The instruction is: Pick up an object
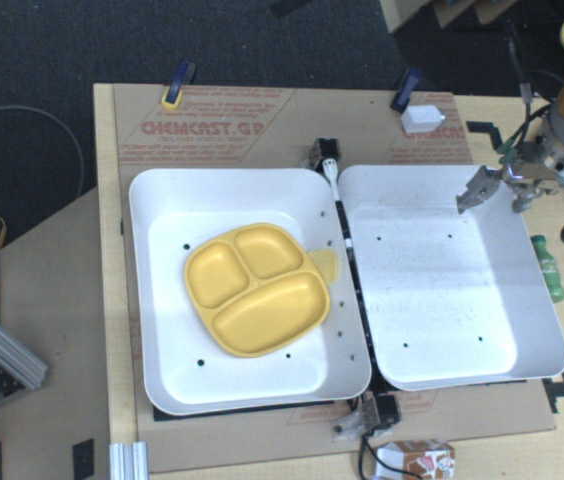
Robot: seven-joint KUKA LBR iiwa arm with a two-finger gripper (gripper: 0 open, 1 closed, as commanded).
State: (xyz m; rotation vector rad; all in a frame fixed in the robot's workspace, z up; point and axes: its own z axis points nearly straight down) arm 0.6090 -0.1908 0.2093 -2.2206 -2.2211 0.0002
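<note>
At the near edge of the bench, just past the seam between the bins, a small brown-and-white packet (424, 460) lies beside a tangle of cable. Off to the near left, beyond the bench, a grey metal bar (2, 350) slants across the floor.

Next comes the left bin (152, 228), and in it the one thing worth my reaching for: a yellow divided plate (256, 288) with three compartments, two small ones toward the far side and one long one nearer. It sits flat, a little right of the bin's middle, turned at an angle. A small yellow piece (323, 264) peeks out from under its right rim, close to the bin's right wall (what it is, I cannot make out).

The right bin (442, 298) lies alongside, its rim touching the left one's along the black strip between them. A green marker-like object (548, 266) rests just outside its right wall.

My gripper (480, 190) hangs over the far right corner of the right bin, well apart from the plate. The grey fingers point left and nothing is between them; whether they are spread or closed I cannot tell from this angle.

Farthest off, on the cardboard, a white block (423, 119) sits by a blue clamp (405, 90), with a yellow-tipped clamp (176, 86) at the far left.
</note>
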